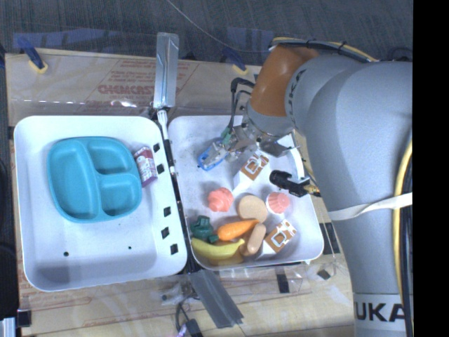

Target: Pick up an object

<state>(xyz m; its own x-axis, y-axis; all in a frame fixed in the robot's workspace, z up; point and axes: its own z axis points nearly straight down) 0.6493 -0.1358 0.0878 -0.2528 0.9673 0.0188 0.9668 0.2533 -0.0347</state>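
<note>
camera view: gripper [226, 146] above toy food [242, 223]

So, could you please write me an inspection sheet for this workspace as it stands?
Surface: wooden bench bearing a left bin and a right bin, side by side.
Job's things: in the right bin, banana, carrot, pink ball, bread roll, two waffle pieces and a blue item near the gripper.
Clutter: blue divided tray and a small purple packet in the left bin.
Grippers: gripper low over the right bin's far end; nothing seen held.
Cables: thin wire across the floor; yellow cable along the arm.
Surroundings: dark carpet.
</note>
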